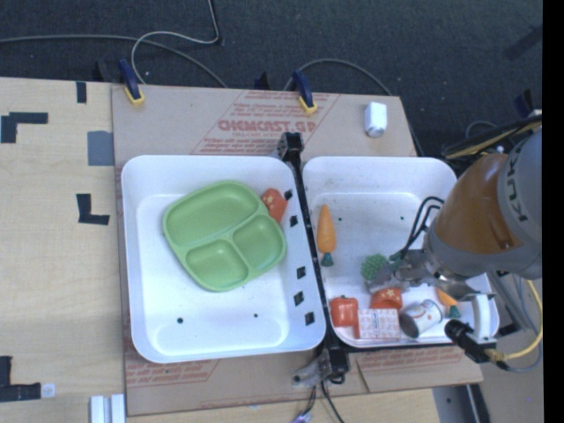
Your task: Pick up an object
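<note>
A brown cardboard sheet (264,122) covers the bench, held by two blue-and-yellow clamps at its top edge; dark carpet with loose cables fills the top of the frame, and a pale wooden surface with black tape marks lies at the left. Two white bins sit side by side in the middle. The left bin (150,324) holds a green divided plate (225,233), tilted a little, with a small red object (275,203) just beside the plate's upper right corner. A small white cylinder (375,118) lies on the cardboard near the upper right.

The arm comes in from the right, its orange band above the lower right part of the right bin (388,179). The gripper (397,271) is low over that bin's lower middle, in among the clutter (whether it is spread or closed cannot be told, nor whether it touches anything).

In the right bin, an orange carrot (326,227) lies near the left wall. A green broccoli piece (375,265) sits just left of the gripper. Along the lower edge lie a red pepper (344,310), a red-and-white box (379,322), and a white cup (421,316) on its side.
</note>
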Controlling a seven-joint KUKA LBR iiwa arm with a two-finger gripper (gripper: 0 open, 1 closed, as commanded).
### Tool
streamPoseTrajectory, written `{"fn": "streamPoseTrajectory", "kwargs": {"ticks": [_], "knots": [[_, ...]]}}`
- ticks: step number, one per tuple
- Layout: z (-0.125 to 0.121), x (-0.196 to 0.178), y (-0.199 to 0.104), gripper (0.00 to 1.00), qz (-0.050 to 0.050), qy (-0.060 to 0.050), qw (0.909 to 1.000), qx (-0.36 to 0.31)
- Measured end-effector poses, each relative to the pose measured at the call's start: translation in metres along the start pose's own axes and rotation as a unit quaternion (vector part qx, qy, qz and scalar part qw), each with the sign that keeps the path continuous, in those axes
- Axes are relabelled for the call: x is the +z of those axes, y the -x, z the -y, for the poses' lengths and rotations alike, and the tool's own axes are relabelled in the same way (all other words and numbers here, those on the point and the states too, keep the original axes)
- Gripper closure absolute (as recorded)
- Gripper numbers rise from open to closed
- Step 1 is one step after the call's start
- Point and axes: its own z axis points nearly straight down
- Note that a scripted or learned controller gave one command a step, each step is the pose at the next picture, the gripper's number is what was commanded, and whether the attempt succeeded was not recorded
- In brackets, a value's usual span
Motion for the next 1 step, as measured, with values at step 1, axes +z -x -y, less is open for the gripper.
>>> {"fn": "streamPoseTrajectory", "kwargs": {"ticks": [1], "knots": [[-0.049,-0.088,-0.0718,1.0,-0.002,-0.003,1.0,-0.002]]}}
